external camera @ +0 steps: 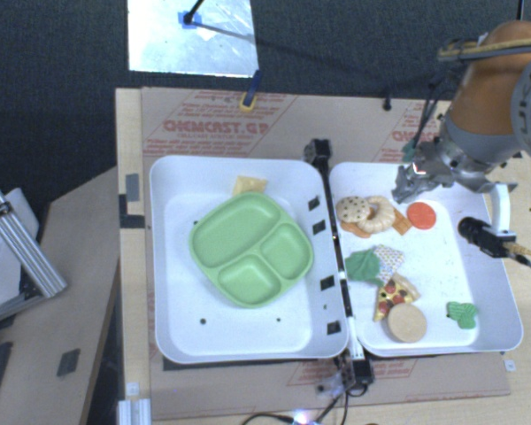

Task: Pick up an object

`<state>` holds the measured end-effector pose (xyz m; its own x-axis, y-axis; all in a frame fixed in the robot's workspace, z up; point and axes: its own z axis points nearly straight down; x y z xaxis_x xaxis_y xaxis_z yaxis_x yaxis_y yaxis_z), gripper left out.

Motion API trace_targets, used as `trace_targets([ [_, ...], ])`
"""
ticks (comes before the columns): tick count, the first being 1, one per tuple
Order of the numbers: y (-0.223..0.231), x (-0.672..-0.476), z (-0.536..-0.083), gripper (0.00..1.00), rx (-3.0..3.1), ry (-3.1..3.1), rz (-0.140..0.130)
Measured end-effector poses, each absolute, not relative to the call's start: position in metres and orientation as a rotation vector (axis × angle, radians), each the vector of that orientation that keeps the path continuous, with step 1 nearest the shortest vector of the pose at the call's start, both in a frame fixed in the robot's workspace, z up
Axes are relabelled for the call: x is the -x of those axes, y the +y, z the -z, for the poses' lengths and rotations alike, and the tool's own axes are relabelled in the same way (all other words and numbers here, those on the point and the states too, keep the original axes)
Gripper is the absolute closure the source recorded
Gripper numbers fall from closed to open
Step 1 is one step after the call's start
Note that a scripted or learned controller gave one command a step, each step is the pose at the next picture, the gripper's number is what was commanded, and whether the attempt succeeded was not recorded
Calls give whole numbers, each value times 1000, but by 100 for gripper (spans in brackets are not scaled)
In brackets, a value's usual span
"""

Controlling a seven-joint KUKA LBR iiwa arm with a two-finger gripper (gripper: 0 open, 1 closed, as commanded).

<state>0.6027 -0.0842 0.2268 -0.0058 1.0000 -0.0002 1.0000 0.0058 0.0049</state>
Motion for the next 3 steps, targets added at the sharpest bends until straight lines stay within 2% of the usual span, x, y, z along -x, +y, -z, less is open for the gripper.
trace_targets([
  [1,-31,-582,-222,100,-2212,2233,-2],
  [3,39,-533,-231,100,-2214,2231,0],
])
